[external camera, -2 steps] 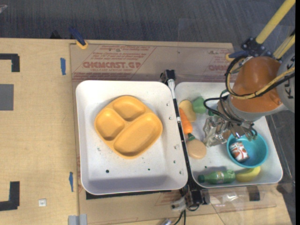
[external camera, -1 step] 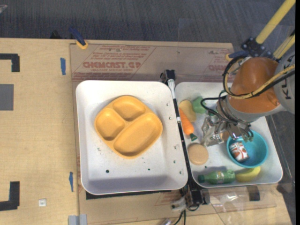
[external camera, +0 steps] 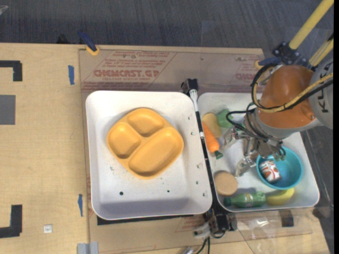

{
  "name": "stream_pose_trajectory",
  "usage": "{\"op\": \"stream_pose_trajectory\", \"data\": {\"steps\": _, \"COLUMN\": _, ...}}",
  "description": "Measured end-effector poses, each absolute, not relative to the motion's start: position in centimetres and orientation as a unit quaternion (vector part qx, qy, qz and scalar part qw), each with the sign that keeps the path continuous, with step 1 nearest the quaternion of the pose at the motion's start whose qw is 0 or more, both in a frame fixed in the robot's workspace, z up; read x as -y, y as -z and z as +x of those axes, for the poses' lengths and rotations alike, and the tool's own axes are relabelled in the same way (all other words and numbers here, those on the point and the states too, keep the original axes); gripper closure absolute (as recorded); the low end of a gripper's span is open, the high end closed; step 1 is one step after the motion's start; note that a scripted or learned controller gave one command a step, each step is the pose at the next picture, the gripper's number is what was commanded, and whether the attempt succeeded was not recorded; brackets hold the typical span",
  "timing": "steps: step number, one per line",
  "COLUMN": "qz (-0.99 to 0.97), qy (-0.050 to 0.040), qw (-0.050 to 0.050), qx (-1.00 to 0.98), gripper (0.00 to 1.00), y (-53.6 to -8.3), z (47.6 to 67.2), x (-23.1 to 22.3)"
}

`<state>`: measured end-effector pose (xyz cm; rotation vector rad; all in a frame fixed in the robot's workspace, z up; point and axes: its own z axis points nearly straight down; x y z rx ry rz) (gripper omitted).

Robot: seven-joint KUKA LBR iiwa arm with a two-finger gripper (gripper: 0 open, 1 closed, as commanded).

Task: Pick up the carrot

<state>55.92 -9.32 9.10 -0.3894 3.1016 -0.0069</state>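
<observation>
Gripper (external camera: pixel 244 153) hangs low in right bin (external camera: pixel 312 187), metal fingers spread apart w/ nothing between them. Carrot (external camera: pixel 211 140) lies just left of them, near bin's left wall, apart from fingers. Blue bowl (external camera: pixel 288 169) w/ red-white item (external camera: pixel 270 171) sits just right of gripper. Round tan disc (external camera: pixel 226 183), green bottle (external camera: pixel 244 199), banana (external camera: pixel 280 196) along front. Left bin (external camera: pixel 100 184) holds divided yellow plate (external camera: pixel 145 142).
</observation>
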Motion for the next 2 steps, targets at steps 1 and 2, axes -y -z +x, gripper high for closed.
{"op": "stream_pose_trajectory", "data": {"steps": 1, "qz": -0.063, "qy": 0.0000, "qw": 0.008, "qx": -0.998, "gripper": 0.00, "y": -19.0, "z": 59.0, "x": 6.5}}
{"op": "stream_pose_trajectory", "data": {"steps": 2, "qz": -0.100, "qy": -0.0004, "qw": 0.001, "qx": -0.995, "gripper": 0.00, "y": -12.7, "z": 61.0, "x": 10.4}}
